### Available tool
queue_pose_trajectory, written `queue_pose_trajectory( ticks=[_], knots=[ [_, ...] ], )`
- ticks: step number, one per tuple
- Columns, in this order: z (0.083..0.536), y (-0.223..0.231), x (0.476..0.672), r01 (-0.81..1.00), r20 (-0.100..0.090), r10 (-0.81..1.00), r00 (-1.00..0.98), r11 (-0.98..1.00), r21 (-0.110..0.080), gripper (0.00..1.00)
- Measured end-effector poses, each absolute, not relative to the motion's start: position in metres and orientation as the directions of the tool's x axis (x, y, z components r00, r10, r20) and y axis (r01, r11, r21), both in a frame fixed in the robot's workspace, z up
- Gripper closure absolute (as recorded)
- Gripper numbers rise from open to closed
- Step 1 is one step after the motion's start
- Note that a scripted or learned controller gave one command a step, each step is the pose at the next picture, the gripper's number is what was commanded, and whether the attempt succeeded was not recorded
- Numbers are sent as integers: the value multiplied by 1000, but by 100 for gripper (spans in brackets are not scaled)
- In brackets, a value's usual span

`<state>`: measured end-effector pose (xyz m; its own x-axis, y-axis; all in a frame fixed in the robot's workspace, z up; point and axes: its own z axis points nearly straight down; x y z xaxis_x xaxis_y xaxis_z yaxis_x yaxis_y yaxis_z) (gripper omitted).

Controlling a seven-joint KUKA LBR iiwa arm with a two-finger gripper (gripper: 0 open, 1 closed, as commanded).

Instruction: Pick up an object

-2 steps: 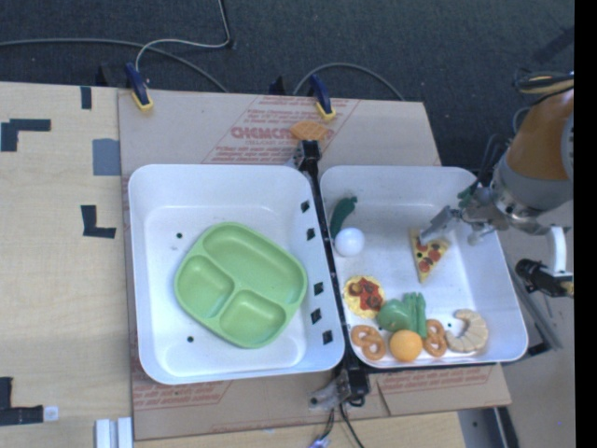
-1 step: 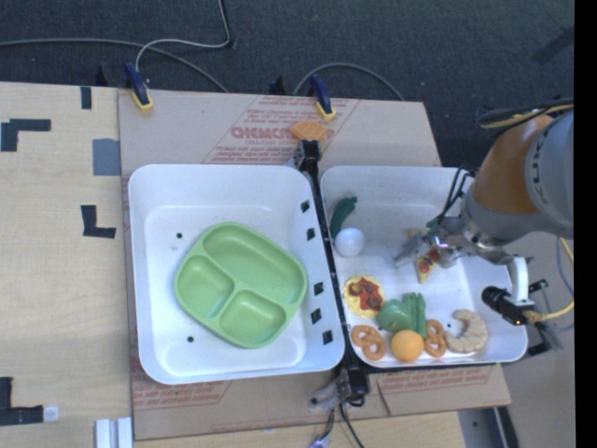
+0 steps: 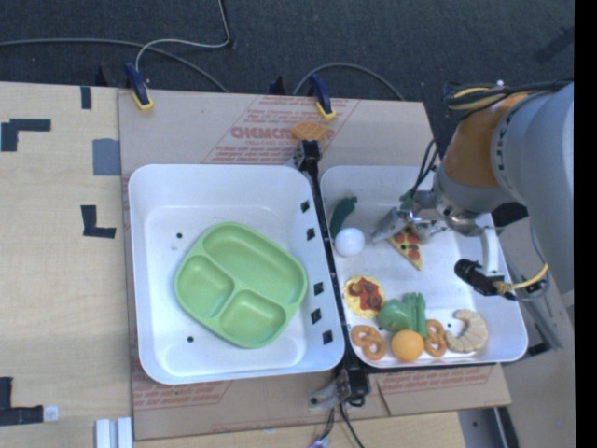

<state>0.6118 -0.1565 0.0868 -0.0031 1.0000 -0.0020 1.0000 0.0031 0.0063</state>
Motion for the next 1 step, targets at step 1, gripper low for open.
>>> queue_pose_trajectory(
  ticks=[1],
  knots=[
    [87, -106, 649, 1000, -11, 1000, 2, -2, -11, 0]
  ],
)
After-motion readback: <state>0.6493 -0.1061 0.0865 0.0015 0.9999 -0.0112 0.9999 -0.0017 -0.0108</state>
